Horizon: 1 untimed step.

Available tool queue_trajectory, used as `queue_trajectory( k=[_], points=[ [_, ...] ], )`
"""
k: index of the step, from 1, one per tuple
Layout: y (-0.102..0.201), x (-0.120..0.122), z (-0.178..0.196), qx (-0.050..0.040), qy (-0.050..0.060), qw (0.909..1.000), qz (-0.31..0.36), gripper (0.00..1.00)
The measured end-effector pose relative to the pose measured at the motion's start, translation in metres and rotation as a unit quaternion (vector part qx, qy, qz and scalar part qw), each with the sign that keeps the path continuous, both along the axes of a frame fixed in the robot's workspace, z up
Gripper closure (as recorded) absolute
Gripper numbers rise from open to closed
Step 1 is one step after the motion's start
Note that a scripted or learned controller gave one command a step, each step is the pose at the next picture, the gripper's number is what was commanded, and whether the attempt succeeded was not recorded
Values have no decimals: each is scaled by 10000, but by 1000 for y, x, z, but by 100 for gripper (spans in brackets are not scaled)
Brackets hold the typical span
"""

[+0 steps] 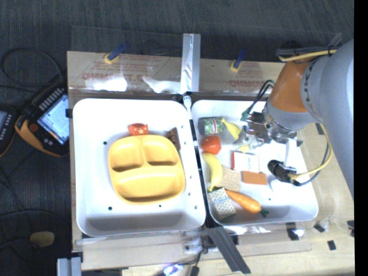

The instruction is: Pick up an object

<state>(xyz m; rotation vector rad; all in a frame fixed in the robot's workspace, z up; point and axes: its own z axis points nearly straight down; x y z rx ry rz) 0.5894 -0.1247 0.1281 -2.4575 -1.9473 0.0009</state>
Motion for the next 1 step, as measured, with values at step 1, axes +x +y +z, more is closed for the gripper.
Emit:
queue_trajectory(
  k=[1],
  points=[
    [52,-12,65,-24,-14,9860,1668,100]
  ],
)
